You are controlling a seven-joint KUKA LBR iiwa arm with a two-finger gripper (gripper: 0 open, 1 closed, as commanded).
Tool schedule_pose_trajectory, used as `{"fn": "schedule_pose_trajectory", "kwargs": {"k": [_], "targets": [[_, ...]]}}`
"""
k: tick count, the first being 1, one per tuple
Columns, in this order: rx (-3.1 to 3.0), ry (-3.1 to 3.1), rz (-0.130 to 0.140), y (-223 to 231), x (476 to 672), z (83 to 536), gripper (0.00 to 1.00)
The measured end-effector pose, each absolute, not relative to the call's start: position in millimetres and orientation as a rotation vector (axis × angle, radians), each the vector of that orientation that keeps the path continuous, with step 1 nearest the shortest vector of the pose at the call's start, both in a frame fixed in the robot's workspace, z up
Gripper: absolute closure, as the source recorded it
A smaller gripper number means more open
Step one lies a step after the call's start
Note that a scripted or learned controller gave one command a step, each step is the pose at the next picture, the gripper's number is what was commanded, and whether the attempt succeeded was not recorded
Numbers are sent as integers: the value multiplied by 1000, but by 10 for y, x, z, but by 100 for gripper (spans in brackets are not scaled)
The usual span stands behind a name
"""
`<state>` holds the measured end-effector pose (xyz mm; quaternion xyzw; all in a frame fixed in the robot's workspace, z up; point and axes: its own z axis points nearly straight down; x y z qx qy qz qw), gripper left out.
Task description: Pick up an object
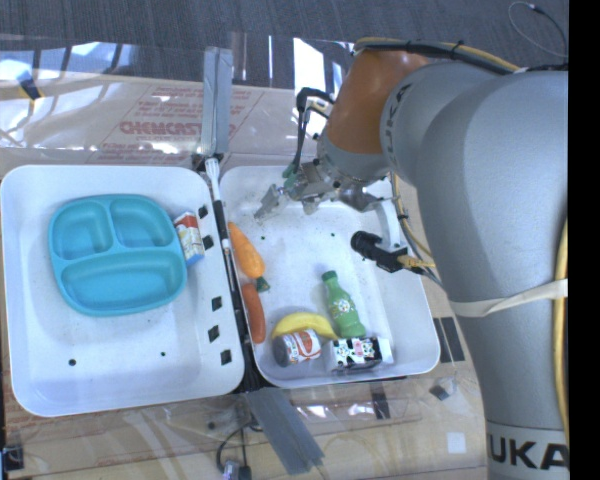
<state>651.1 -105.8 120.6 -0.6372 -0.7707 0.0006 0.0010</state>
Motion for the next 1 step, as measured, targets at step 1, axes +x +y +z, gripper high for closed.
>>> {"fn": "schedule_pose_trajectory", "kwargs": {"k": [1], "targets": [[-2068, -2361, 3, -1577, 5748, 912, 0]]}}
